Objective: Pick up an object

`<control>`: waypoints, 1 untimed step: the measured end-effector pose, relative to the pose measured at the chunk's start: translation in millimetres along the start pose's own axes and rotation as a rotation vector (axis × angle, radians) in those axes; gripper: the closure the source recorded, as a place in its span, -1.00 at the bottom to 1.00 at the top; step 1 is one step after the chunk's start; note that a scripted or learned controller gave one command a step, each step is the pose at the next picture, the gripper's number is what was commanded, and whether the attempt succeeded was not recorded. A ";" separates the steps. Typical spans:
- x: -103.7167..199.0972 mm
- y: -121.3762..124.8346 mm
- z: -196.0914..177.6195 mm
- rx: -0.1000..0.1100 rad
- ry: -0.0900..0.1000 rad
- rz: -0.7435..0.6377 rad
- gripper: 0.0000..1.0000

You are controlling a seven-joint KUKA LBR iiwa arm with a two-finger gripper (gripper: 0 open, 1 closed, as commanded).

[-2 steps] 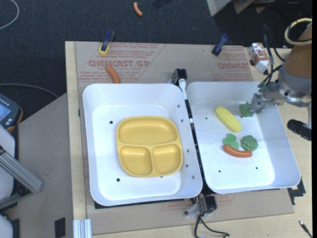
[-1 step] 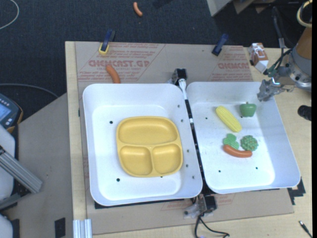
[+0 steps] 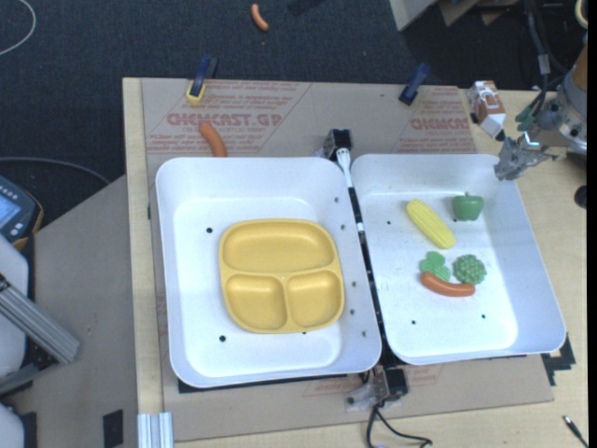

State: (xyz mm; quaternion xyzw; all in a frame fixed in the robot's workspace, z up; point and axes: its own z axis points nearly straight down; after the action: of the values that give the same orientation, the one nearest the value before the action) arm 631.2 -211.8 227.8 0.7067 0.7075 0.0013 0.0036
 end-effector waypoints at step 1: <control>57.3 11.9 -9.0 0.001 0.003 -0.005 1.00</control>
State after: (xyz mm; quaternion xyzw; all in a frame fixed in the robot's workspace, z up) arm 643.0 -154.5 236.7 0.7049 0.7093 0.0017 0.0022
